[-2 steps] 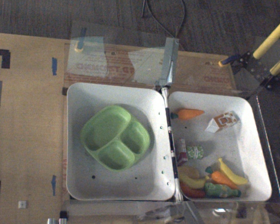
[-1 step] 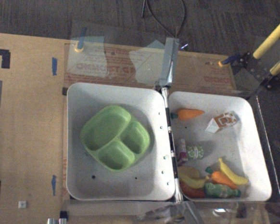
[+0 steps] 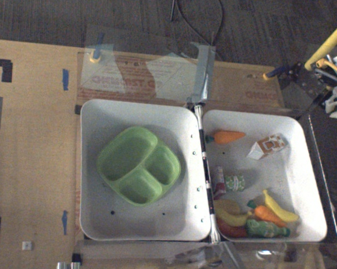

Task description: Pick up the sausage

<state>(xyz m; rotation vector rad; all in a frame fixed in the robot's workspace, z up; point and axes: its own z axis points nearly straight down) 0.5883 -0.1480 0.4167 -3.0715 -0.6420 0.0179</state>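
Note:
The sausage (image 3: 229, 229) looks like the red-brown curved piece lying in the front left corner of the right bin (image 3: 305, 171). It is partly tucked under a yellow toy food (image 3: 230, 215) and touches a green bottle-shaped toy (image 3: 267, 229) on its right. A second dark red and white elongated item (image 3: 218, 183) lies along the same bin's left wall; which of the two is the sausage I cannot tell for sure.
The right bin also holds a carrot (image 3: 227, 137), a small carton (image 3: 268, 145), a green can (image 3: 235, 182), a banana (image 3: 280, 209) and another carrot (image 3: 268, 215). The left bin (image 3: 92, 212) holds a green divided plate (image 3: 139, 165). Yellow and white equipment (image 3: 332, 45) stands at the back right.

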